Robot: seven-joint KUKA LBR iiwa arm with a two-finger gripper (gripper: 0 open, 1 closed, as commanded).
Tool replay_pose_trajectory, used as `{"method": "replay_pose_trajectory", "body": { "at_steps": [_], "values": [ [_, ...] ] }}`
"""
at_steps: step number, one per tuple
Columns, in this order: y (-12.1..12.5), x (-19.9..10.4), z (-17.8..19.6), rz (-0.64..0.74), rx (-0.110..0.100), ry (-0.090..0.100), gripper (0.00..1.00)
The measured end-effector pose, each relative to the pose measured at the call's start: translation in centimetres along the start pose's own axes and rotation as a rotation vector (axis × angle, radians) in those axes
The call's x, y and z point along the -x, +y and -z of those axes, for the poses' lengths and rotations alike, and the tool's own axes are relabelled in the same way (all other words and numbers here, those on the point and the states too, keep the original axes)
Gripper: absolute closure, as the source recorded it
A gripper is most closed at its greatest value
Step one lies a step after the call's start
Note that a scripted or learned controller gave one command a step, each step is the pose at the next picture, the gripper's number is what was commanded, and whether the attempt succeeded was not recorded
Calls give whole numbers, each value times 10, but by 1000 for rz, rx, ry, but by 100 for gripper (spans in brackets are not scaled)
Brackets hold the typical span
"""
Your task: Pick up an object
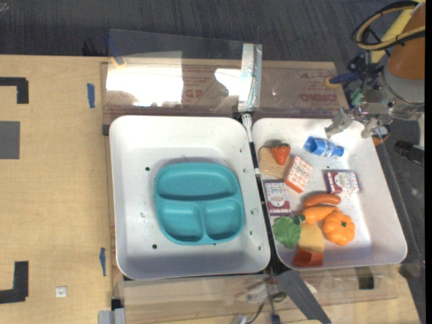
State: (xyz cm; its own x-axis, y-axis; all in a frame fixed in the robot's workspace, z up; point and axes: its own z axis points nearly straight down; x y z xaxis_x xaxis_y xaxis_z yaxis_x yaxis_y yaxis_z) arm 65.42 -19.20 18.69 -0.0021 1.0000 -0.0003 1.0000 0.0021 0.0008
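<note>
Overhead, two white bins sit side by side on the bench. The left bin [128,181] holds a teal tray [199,203] with three compartments, lying flat near the middle. The right bin [388,208] holds a cluster of toy food and small packets.

Near its back edge lies a blue bottle [324,147], on its side. To the left of that is a slice of bread [271,162] with a strawberry [280,152] resting on its upper part. Just right of the bread sits an orange-and-white packet [298,174], tilted. Below the bread lies a small white carton [276,196], close to the bin's left wall. A purple-and-white box [341,181] lies toward the right. Below it a hot dog [321,199] lies across, with a carrot [317,214] just beneath it. A pumpkin [339,228] sits right of the carrot, touching it or nearly so. A lettuce leaf [286,231] lies at the lower left, beside a cheese wedge [311,236], and a red block [308,258] lies just below the cheese at the front edge.

The gripper [356,121] hangs over the back right corner of the right bin, just up and right of the bottle, apart from every item. Nothing shows between its fingers, and I cannot tell how far apart they stand. The arm's orange band [408,61] shows at the upper right, with yellow cable [381,20] looping above it.
</note>
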Motion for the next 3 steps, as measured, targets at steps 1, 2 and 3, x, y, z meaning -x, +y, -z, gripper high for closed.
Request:
{"method": "replay_pose_trajectory", "body": {
  "at_steps": [1,2,3],
  "values": [
    [-3,-51,-99,-15,6,-1,0],
    [-7,-52,-91,-15,-11,2,100],
    [-6,-52,-91,-14,-7,1,0]
  ]
}}
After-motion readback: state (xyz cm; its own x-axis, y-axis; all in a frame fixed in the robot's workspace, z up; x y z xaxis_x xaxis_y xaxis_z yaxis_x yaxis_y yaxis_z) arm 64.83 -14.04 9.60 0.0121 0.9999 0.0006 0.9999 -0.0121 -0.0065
